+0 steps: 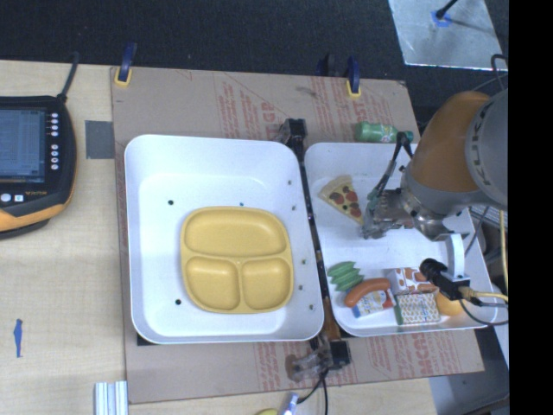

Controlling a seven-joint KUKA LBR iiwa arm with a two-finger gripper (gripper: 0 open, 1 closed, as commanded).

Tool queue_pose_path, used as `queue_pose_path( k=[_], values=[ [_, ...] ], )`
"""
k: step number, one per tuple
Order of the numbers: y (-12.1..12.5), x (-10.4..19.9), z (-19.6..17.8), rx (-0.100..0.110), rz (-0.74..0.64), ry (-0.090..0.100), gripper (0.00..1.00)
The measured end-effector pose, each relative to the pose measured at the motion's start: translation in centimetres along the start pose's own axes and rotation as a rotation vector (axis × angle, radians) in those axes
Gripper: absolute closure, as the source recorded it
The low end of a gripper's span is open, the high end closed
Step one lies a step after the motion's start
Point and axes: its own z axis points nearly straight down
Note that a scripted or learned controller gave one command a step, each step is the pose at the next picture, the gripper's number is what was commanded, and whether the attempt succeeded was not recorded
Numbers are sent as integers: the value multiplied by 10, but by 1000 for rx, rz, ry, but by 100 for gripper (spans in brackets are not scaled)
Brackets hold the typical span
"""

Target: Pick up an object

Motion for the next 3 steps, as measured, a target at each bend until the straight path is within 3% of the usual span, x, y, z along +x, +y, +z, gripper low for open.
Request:
queue_pose_path(
  k=[1,2,3],
  values=[
    [49,58,-91,-5,4,2,100],
    [49,58,-90,-4,5,2,0],
    [69,9,8,-5,6,1,0]
  ],
)
